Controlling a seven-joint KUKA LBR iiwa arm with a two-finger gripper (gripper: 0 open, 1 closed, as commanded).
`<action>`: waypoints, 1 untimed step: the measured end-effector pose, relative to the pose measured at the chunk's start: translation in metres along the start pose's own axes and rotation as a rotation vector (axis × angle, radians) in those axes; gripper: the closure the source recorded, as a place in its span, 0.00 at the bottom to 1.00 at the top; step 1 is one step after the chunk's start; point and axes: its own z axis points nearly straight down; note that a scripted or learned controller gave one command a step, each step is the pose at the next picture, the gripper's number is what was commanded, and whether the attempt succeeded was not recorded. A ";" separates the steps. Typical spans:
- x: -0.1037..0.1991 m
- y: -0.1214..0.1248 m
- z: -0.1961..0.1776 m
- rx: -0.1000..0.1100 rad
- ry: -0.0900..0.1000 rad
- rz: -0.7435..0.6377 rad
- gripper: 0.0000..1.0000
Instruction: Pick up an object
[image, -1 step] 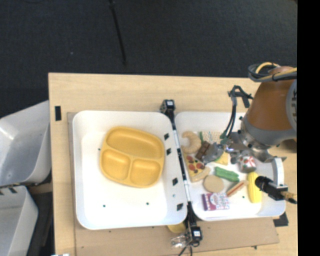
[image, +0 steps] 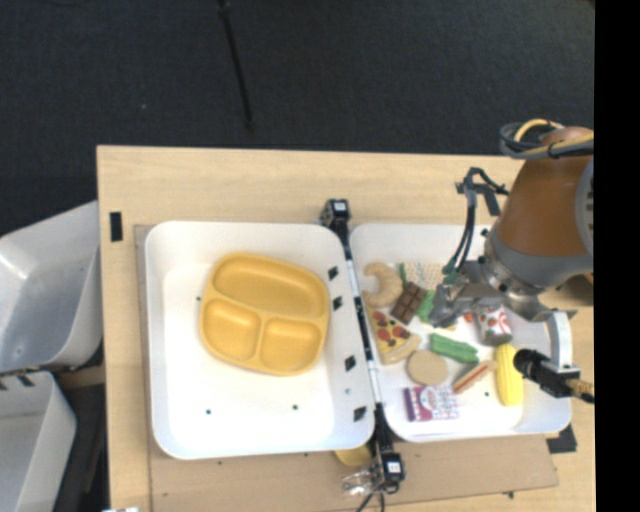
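The right bin (image: 400, 240) holds several small toy foods. Among them are a tan pretzel shape (image: 378, 278), a brown chocolate bar (image: 405, 300), a pizza slice (image: 392, 336), a green pickle (image: 455, 350), a round tan cookie (image: 429, 370), an orange stick (image: 470, 377), a yellow corn cob (image: 508, 375), a purple packet (image: 430, 403) and a red-and-white can (image: 493, 322). My gripper (image: 447, 303) hangs low over the middle of this bin, just right of the chocolate bar and above the pickle. The arm's body hides the bin's right part.
A yellow divided plate (image: 265, 313) lies in the left bin (image: 180, 400). A black clamp (image: 336, 211) sits at the top of the divider between the bins. A grey-white container (image: 40, 290) stands beyond the bench's left edge.
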 end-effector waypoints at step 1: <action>0.061 0.018 -0.032 -0.009 -0.002 -0.005 1.00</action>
